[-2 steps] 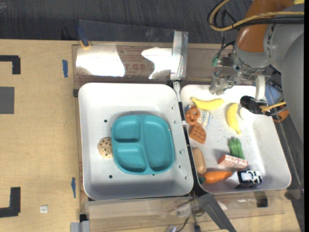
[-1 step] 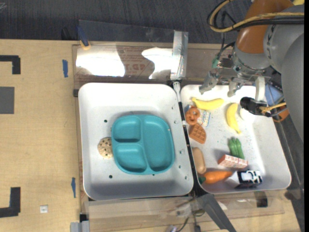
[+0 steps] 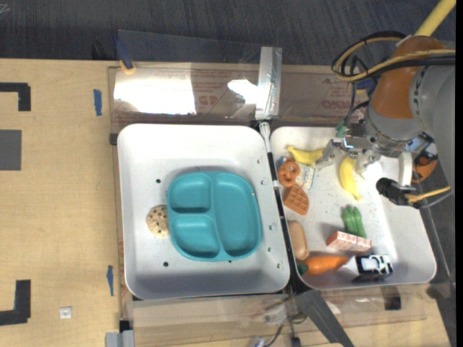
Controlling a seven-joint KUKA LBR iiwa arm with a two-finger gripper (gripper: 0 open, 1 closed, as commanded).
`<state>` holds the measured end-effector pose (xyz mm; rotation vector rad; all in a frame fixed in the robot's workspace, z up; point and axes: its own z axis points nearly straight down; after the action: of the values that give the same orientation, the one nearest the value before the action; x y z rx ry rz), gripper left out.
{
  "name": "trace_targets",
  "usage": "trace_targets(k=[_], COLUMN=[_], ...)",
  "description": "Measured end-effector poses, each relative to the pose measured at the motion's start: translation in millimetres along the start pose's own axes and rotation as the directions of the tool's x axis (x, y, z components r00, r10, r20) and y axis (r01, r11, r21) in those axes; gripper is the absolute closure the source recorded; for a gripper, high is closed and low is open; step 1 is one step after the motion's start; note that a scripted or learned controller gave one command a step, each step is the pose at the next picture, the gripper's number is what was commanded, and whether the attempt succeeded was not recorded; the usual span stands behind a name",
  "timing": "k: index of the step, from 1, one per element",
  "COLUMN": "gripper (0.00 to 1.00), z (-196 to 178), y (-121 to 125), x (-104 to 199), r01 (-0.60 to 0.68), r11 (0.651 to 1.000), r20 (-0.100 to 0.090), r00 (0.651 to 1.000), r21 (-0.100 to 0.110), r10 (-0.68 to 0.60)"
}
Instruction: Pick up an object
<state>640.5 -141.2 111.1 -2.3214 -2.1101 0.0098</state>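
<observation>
here, gripper point(image 3: 352, 152) over right bin point(image 3: 414, 246), beside banana point(image 3: 349, 177)

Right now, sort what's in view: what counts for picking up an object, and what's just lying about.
For the job:
gripper
banana beneath it
other right-bin items: carrot, hot dog, waffle

Lying about:
teal tray
cookie
left bin

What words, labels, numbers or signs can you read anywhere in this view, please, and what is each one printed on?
None can be read with certainty.
Red print on the cardboard panel behind the bins: blurred by glare, unreadable.
Markings on the small red box in the right bin: too small to read.
Toy car: no legible marking.
</observation>
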Motion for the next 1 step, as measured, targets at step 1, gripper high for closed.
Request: trace_targets(k=[1], gripper=[0.00], z=[24.8], y=[14.6], x=[-28.6], r01=[0.227], r11=[0.974], r20=[0.002], r00=[0.974], r21=[-0.012], r10=[-0.227])
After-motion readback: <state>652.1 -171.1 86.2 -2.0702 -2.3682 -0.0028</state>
